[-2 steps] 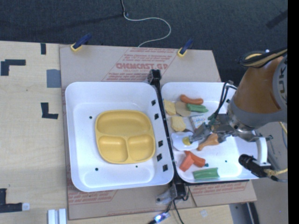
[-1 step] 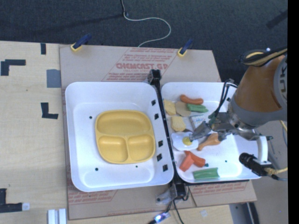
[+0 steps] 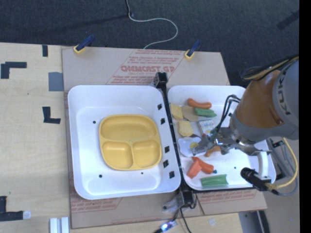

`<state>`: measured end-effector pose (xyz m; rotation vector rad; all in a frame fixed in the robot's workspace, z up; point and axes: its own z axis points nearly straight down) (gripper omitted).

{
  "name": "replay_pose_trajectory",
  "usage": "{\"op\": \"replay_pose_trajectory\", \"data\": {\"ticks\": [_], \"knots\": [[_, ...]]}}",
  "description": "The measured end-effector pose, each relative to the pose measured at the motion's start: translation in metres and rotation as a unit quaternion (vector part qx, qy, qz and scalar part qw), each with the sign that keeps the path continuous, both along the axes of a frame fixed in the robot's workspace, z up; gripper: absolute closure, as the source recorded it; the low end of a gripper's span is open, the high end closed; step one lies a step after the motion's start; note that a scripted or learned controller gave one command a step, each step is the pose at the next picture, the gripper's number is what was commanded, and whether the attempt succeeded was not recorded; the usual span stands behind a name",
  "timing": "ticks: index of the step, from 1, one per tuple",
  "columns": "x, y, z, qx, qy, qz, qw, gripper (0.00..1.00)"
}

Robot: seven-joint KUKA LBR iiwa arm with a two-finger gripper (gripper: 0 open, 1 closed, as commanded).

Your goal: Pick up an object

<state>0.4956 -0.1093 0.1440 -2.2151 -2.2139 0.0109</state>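
— How much room do you have around you?

— Little. My gripper [image 3: 212, 144] hangs low over the right bin [image 3: 238, 181], in its middle, with toy food packed close on the side toward the divider [image 3: 167, 125]. Behind me, toward the bin's outer wall, the white floor is bare, and that is the open side. The left bin [image 3: 80, 130] has wide bare margins all round its one item.

— What sits in each?

— Left bin: a yellow sectioned tray [image 3: 130, 141], flat, about centred. Right bin: an orange hot dog [image 3: 199, 103] near the far wall, a green pea pod [image 3: 206, 113] just beside it, pale yellow pieces [image 3: 185, 128] along the divider, a small printed packet [image 3: 206, 125], an orange carrot [image 3: 199, 167] toward the near wall and a green piece [image 3: 214, 180] close to the near rim (its kind I cannot make out).

— And your fingers?

— Whether they are spread or pinching anything, I cannot tell; they blur into a brown piece [image 3: 212, 151] and a white one [image 3: 186, 145] lying right at my tip.
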Motion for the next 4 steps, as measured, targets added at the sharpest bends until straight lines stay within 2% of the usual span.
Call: {"op": "replay_pose_trajectory", "data": {"ticks": [1,2,3,4], "knots": [[-0.003,0.001,-0.056,0.0005,0.000,0.000,1.0000,0.00],[-0.003,0.002,-0.046,0.0014,0.001,0.001,1.0000,1.00],[-0.011,-0.001,-0.001,-0.0006,-0.004,0.000,1.0000,1.00],[-0.009,-0.011,0.049,-0.0011,-0.005,0.001,1.0000,1.00]]}}
